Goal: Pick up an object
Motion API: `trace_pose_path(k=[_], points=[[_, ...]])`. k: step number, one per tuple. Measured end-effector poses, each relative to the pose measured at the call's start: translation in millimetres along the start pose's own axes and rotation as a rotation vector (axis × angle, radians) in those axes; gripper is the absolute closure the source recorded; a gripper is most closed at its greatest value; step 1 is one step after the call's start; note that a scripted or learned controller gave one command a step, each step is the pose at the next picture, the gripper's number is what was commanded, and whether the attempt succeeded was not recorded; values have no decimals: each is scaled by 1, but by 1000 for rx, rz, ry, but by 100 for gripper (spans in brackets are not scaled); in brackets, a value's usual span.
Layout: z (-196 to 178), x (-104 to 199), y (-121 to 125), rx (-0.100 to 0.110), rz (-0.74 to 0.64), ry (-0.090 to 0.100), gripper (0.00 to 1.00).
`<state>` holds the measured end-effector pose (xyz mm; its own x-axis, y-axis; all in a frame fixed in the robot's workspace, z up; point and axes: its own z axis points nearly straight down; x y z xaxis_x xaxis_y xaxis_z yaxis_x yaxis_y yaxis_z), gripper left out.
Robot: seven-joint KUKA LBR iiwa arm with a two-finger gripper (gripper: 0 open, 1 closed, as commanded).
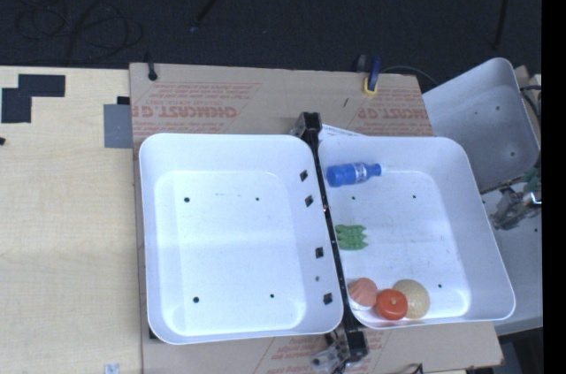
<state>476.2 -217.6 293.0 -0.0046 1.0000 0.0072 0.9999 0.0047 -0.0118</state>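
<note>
The right bin point(442, 153) holds several small objects. A blue bottle point(354, 174) with a white cap lies on its side near the bin's far left corner. A small green pod-like piece point(350, 237) lies by the left wall, halfway down. In the near left corner three round items cluster together, touching: a pink one point(362, 291), a red one point(391, 304) and a cream one point(413, 296).
The left bin point(159, 231) sits beside the right one, with black clips point(319, 253) along the seam between them. Both rest on brown cardboard point(221, 103). A grey metal plate point(482, 111) and some metal hardware point(513, 206) stand at the right. Light wooden bench point(62, 213) lies to the left.
</note>
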Motion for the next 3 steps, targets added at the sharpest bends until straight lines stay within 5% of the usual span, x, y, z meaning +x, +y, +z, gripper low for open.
trace_pose_path(k=[3], points=[[-28,-1,0,4,-18,2,100]])
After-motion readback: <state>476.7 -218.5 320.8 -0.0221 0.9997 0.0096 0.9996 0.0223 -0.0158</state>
